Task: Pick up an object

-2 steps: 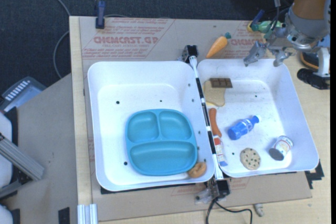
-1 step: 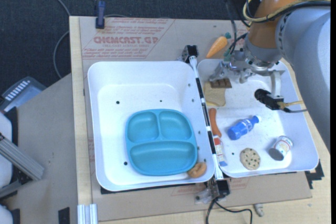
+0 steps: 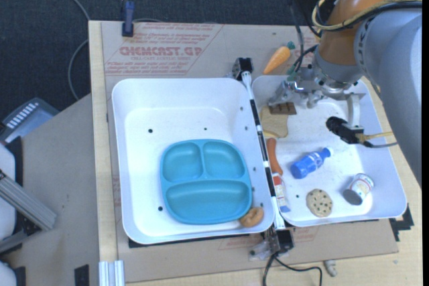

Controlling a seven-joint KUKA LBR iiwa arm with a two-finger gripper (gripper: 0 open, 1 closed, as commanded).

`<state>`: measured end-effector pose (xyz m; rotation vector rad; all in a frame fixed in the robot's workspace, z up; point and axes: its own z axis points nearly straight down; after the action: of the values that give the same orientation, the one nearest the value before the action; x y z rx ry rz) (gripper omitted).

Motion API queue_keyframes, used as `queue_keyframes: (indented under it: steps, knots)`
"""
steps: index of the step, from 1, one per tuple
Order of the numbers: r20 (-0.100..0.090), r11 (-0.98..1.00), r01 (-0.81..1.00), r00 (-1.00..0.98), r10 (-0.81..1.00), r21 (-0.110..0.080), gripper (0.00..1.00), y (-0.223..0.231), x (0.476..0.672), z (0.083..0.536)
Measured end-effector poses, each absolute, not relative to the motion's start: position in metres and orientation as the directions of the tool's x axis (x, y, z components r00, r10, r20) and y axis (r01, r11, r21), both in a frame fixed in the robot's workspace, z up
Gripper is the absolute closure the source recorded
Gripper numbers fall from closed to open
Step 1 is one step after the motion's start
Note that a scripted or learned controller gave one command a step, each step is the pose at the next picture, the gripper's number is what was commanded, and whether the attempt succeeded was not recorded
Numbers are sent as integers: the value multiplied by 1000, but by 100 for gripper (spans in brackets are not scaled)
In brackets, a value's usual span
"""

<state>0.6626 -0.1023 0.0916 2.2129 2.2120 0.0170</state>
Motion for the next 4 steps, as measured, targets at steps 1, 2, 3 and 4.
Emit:
queue_keyframes:
  steps: [1,2,3,4]
  knots:
    - [-4,-1,1000,1,1000,15,0,-93,656,91]
    - [-2,1,1000,-1,1000,10,0,-92,669,89]
    - [-1,0,1000,0,1000,10,0,-95,669,89]
    - [-2,-1,1000,1,1000,9,0,-92,662,89]
